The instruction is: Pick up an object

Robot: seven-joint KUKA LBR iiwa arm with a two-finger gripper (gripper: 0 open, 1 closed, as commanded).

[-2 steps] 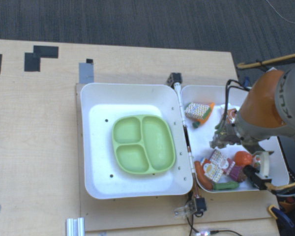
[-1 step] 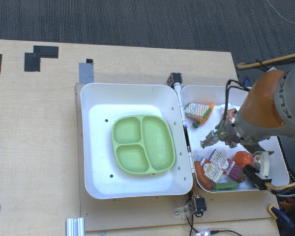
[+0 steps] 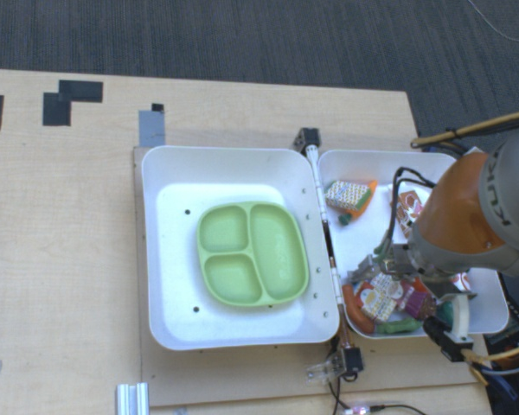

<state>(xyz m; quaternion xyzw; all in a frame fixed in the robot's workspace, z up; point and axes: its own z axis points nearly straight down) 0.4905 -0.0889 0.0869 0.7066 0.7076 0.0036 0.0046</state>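
Camera view shows you the arm reaching in from the right, its jaws lowered into the right bin over a heap of small packets at the near end. You cannot tell whether the jaws are open or closed; the wrist hides them. Another object, a patterned packet, lies apart near the far end.

Watch the heap: the items overlap, so the jaws could slip off or drag a neighbour along, and the dividing wall sits just beside them.

Your left bin holds a green divided tray. Both bins rest on a pale wooden tabletop, with dark carpet beyond.
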